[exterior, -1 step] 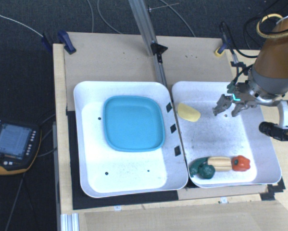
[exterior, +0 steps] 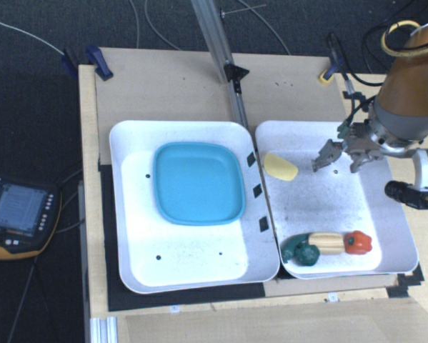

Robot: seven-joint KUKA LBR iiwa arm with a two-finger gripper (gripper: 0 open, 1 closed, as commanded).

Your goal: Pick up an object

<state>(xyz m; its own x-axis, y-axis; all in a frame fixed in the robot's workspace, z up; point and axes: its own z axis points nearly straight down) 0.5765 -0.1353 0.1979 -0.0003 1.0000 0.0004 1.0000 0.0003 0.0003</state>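
My gripper (exterior: 340,160) hangs over the back part of the right bin (exterior: 392,220), its two dark fingers spread apart with nothing between them. A pale yellow lump (exterior: 280,167) lies to its left near the bin's back left corner. Along the bin's front wall lie a dark green object (exterior: 301,251), a tan stick-shaped object (exterior: 326,243) and a red pepper-like object (exterior: 357,242), close together in a row.
The left bin (exterior: 131,191) holds a light blue square plate (exterior: 198,183). A metal pole (exterior: 217,34) slants down to the gap between the bins. A black part of the arm (exterior: 408,193) juts over the right bin's right side.
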